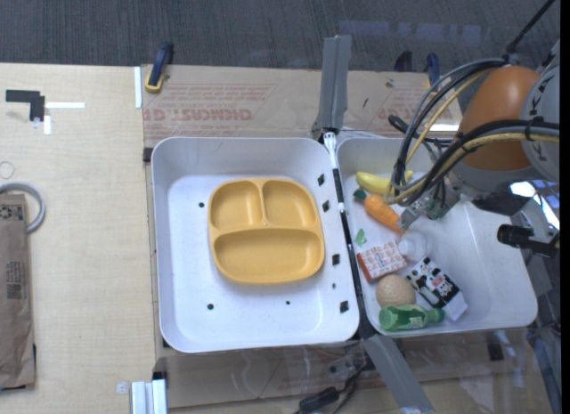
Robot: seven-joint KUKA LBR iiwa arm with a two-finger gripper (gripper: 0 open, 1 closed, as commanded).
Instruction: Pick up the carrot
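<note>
a kuka arm reaches from the right into the right bin, its gripper low beside the carrot, which lies near the bin's left wall toward the far corner; whether the tool is open or closed cannot be told. a banana rests just behind the carrot. toward the near edge sit a red packet, a black-and-white carton, a tan ball and a green bottle. the left bin carries a yellow divided plate.
</note>
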